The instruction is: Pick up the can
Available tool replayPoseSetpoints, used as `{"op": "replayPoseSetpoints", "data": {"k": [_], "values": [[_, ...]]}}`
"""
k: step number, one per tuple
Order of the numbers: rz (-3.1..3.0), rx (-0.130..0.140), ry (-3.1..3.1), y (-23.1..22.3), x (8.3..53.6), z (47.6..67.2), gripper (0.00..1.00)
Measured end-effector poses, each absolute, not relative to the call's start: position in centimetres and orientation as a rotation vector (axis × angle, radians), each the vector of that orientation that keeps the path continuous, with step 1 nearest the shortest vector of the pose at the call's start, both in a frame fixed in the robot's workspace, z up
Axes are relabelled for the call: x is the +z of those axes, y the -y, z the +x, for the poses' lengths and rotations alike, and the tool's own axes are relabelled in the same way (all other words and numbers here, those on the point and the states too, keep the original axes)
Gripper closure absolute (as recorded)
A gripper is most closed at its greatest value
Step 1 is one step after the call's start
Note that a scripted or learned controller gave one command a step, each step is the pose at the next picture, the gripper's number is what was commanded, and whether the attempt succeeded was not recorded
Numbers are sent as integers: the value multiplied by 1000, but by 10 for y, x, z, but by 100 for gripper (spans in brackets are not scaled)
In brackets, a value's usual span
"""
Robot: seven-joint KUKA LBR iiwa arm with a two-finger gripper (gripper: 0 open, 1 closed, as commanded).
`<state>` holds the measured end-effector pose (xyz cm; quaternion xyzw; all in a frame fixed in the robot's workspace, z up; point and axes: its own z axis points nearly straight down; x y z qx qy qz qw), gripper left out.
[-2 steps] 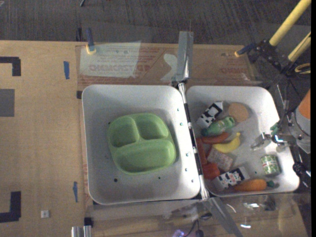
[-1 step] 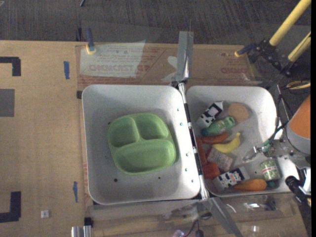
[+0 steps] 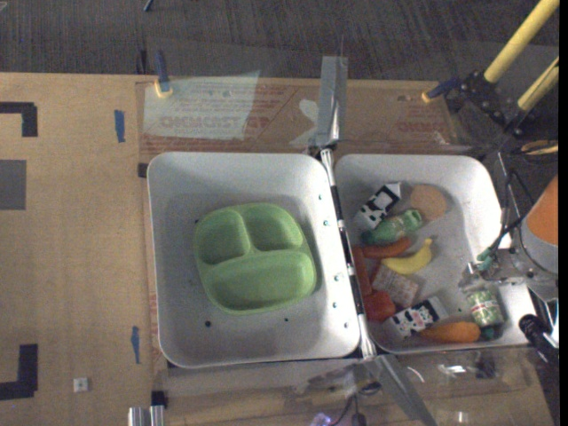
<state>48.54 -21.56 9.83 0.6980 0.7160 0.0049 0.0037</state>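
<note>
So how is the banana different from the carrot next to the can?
The banana is yellow; the carrot is orange. The banana curves; the carrot looks straighter. The banana lies near the middle of the right bin; the carrot lies along its near edge, beside the can. Both are toy foods lying flat in that bin.

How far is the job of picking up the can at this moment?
The approach looks done: the gripper is down in the right bin, directly over the can. The grasp itself is in hand; the can seems to stand on the bin floor beside the carrot. Whether it is gripped, I cannot tell. Lifting it out is left.
</note>
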Motion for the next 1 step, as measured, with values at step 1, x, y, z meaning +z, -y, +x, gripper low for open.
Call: {"op": "replayPoseSetpoints", "data": {"k": [1], "values": [[2187,19,-2255,212,98,486,0]]}}
